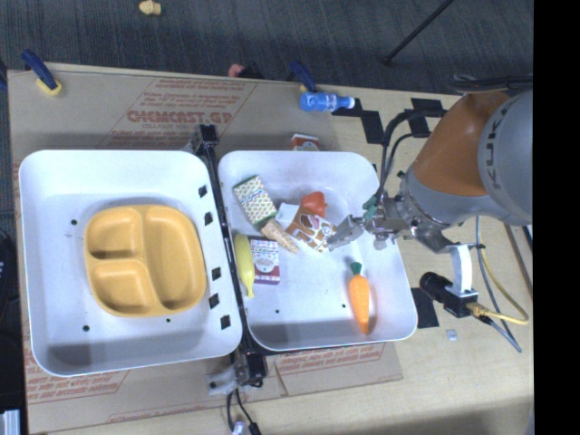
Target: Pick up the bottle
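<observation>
**Crowded pile puts the bottle pick at risk**

Cardboard covers the bench, and two white bins are set on it side by side. The right bin (272, 329) is taken as the landmark. Toward its far side, about the middle, a small bottle (313, 220) with a red-orange cap and a patterned label lies tilted in a pile. A green-checked packet (255, 199) lies just to the camera's left of it, and pale wrappers touch its lower end. A banana (244, 263) lies along the bin's left wall, a small red-and-white card (265, 261) beside it, and a carrot (361, 299) near the front right corner. A yellow tray (145, 258) sits in the left bin.

The gripper (348, 232) is low inside the bin, just to the right of the bottle. Whether its fingers are apart or together cannot be told, and nothing is seen held between them.

Several failures are judged likely. The tilted bottle may be pushed sideways rather than gripped. A wrapper may be caught along with it, or in its place. The rounded body may slip from the grip when lifted.
</observation>
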`<state>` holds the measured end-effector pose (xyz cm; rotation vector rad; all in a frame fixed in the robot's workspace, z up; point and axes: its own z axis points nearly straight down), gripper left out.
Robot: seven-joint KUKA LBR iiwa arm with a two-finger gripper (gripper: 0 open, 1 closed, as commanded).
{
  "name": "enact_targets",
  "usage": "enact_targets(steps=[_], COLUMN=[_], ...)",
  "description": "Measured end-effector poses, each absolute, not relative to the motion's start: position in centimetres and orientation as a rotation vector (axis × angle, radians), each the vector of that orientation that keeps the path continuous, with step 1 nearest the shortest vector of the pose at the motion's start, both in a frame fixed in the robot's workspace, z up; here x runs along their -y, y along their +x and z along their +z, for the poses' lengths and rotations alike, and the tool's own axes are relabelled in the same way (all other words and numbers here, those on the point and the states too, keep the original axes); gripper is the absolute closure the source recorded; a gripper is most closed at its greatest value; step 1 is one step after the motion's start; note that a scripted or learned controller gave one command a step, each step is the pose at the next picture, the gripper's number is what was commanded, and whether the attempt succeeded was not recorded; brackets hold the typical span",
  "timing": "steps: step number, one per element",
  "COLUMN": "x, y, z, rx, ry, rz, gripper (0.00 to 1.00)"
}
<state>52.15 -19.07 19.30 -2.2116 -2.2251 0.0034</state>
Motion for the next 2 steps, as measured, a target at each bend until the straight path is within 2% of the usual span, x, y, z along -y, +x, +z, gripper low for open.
enact_targets(steps=[1, 2], x=[19.0, 21.1], y=[52.2, 48.0], z=[20.3, 23.2], rx=[2.229, 2.483], ry=[-2.205, -1.918], rz=[0.004, 0.002], gripper=[1.0, 1.0])
